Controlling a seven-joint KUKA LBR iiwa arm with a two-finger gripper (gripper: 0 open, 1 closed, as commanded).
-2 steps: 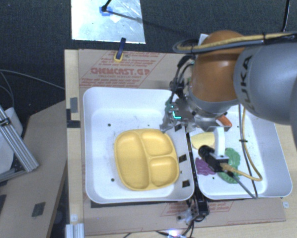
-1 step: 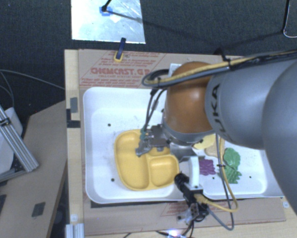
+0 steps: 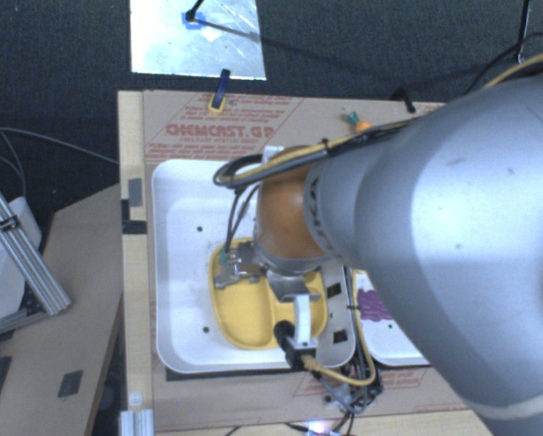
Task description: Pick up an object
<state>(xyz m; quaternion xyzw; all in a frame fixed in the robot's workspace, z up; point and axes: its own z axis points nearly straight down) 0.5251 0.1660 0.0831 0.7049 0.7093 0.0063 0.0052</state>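
Covering the smooth yellow oval dish (image 3: 244,321), the gripper (image 3: 240,271) looks hidden; grip unreadable.

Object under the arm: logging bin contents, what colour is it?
Yellow, seen in the camera view.

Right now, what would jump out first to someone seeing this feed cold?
The grey arm fills the right half of the view, its orange band sitting over the left white bin. Under the wrist a big yellow object lies in that bin's near part, partly covered by the arm. A small purple thing peeks out in the right bin.
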